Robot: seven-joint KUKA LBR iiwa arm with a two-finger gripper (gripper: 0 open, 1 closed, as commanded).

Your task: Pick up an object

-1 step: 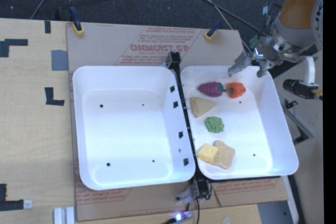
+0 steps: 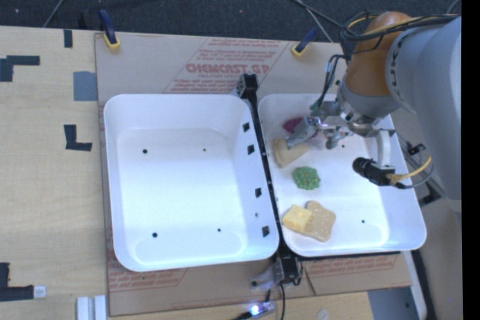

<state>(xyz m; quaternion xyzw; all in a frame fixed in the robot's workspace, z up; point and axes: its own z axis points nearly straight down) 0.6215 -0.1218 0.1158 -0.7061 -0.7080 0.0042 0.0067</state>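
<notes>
- Two white bins sit side by side; the right bin holds every candidate object.
- Nearest: a yellow block touching a tan slab.
- Mid-bin: a green lump, apart, easiest to approach.
- Farther: a pale wedge and a red piece under the gripper; whether its fingers are spread cannot be told.
</notes>
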